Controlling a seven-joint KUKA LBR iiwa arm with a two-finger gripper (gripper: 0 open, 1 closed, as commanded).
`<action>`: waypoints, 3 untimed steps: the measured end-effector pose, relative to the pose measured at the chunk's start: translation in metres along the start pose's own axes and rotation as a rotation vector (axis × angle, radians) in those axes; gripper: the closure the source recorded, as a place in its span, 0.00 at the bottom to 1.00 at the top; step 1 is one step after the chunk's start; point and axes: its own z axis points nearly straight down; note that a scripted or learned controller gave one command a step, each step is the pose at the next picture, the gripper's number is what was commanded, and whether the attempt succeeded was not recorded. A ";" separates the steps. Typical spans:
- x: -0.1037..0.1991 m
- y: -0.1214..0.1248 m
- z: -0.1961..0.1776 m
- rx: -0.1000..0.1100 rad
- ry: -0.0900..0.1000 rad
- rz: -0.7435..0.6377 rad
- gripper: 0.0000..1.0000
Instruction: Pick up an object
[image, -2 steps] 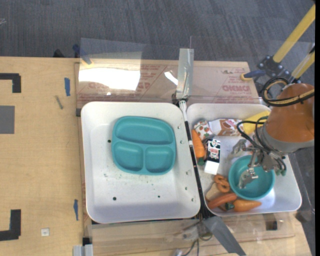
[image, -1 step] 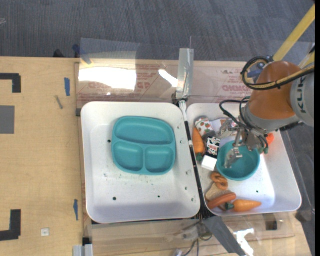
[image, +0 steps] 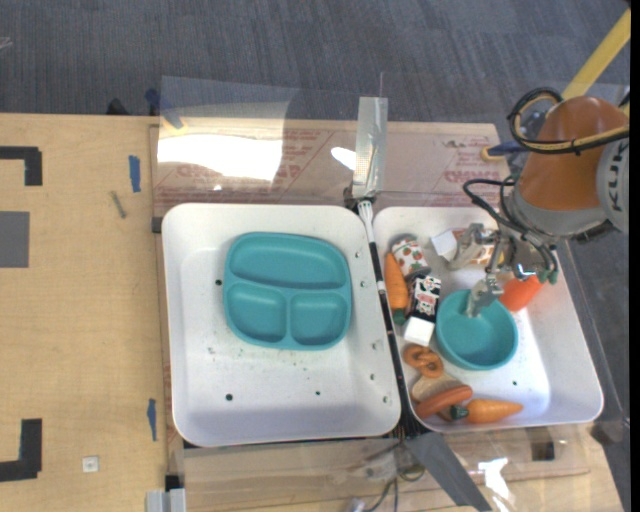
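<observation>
Crowding the hand (image: 487, 297): teal bowl (image: 478, 340), orange toy (image: 520, 292).

Just one cam here, fixed above the bench (image: 70, 300), looking down at a slant from the front side, so the far edge w/ the clear plastic sheet (image: 225, 120) sits up top and grey floor (image: 300, 40) shows beyond it. Far enough back that both white bins fit: left bin (image: 190, 400) roughly mid-frame, right bin (image: 570, 390) pushed toward the right edge. Arm (image: 570, 150) comes in from the right, upper corner, partly cropped. Bench's near edge gets cut off at the bottom of the frame.
</observation>
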 end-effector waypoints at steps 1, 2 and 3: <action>0.063 -0.031 0.001 0.017 -0.029 -0.093 0.00; 0.057 -0.029 -0.017 0.020 -0.048 -0.095 1.00; 0.014 -0.042 -0.003 0.014 -0.034 0.238 1.00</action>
